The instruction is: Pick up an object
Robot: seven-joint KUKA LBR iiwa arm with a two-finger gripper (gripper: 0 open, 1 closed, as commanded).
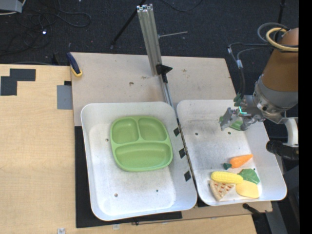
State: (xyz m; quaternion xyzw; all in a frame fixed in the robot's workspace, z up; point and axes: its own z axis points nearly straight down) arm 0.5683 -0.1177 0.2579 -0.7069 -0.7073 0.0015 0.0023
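- My two-finger gripper (236,119) hangs over the far part of the right shallow white bin (204,145), my grey arm with its orange band (282,57) reaching in from the right.
- Something small and green (238,125) sits right at my fingertips; I cannot tell whether it lies between my fingers or merely beneath them, nor how far apart they stand.
- The other pieces lie clustered in the near right corner of that same bin, well apart from me: an orange plastic carrot (241,161), a yellow corn cob (226,177), a tan wedge-shaped slice (219,190), a dark green leafy piece (250,175) and a rounded yellow piece (248,190).
- The corn cob rests against the top of the wedge slice; the leafy piece touches the rounded yellow one.
- In the left white bin (97,179) lies a light green plastic plate with three compartments (141,144), flat, towards the far side.
- A slanted aluminium post (151,38) rises behind the two bins.
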